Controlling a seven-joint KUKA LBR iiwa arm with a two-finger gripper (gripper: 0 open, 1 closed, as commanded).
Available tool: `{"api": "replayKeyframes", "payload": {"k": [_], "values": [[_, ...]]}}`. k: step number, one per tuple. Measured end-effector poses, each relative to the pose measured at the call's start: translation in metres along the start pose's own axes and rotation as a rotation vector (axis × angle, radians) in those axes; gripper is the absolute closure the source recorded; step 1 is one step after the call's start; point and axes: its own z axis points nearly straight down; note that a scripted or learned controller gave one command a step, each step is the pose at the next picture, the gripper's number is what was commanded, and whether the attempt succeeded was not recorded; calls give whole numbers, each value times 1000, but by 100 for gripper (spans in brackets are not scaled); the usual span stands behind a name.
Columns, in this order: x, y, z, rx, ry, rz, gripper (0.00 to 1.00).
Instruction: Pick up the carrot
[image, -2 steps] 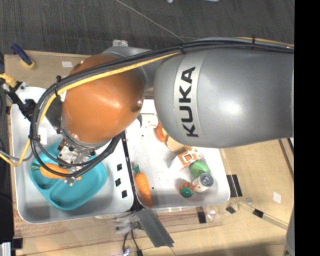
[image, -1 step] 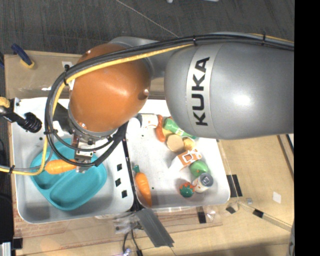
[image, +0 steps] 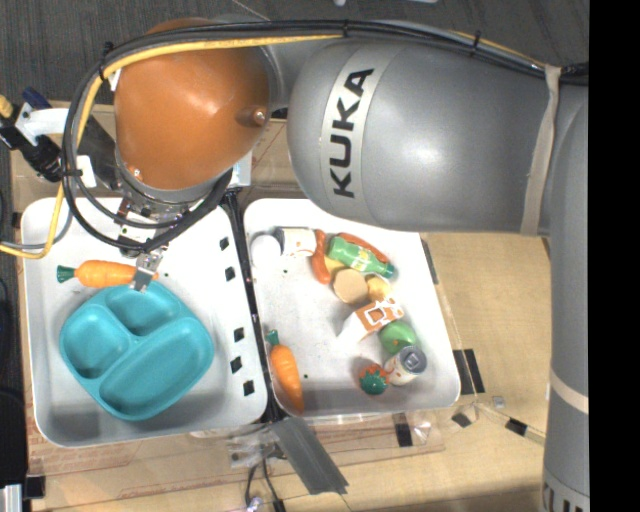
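An orange carrot (image: 103, 272) with a green top lies in the left bin (image: 40, 400), just above the teal plate. My gripper (image: 147, 268) hangs under the orange wrist band, right at the carrot's right end; the wrist hides most of it. Whether it touches the carrot I cannot tell. A second, smaller carrot (image: 285, 374) lies in the right bin (image: 440, 340) against its left wall, near the front.
A teal divided plate (image: 135, 346) fills much of the left bin's front half. The right bin holds several toy foods, among them a green bottle (image: 362, 256) and a small can (image: 408, 362). The big grey arm (image: 420, 130) overhangs both bins' far edges.
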Motion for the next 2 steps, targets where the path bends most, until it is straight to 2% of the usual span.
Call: {"api": "replayKeyframes", "payload": {"k": [1,2], "values": [[-77,33,-15,0,2,-42,100],[-11,6,8,-2,-1,16,100]]}}
